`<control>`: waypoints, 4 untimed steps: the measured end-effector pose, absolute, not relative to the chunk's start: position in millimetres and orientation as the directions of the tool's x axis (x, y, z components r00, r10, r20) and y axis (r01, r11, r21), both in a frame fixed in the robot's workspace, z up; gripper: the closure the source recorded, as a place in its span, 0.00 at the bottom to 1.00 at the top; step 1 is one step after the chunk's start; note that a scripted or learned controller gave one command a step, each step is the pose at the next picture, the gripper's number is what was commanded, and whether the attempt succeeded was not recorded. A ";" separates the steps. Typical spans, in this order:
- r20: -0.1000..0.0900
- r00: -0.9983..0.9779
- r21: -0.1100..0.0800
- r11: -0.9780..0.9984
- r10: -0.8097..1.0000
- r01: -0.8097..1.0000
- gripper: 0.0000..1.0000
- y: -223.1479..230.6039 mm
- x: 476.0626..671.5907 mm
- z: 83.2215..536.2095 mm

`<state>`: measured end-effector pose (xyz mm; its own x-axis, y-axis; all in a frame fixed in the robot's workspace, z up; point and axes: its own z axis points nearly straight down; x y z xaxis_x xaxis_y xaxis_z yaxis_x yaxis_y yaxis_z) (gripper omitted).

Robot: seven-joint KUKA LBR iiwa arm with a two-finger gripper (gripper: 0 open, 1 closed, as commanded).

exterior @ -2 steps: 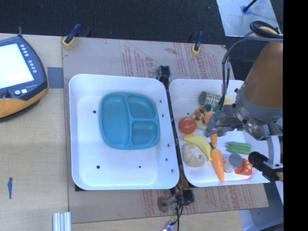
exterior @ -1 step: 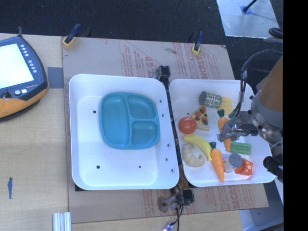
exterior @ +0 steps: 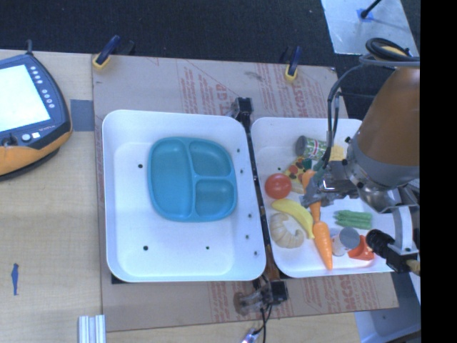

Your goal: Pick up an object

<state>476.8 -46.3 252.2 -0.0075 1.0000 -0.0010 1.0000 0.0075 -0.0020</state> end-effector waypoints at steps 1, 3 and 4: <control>-0.001 -0.002 -0.002 0.002 1.000 1.000 1.00 -125.4 486.7 239.7; 0.000 -0.001 -0.003 0.001 1.000 1.000 1.00 -132.3 535.8 226.4; 0.002 -0.004 -0.004 0.004 1.000 1.000 1.00 -55.9 491.5 258.2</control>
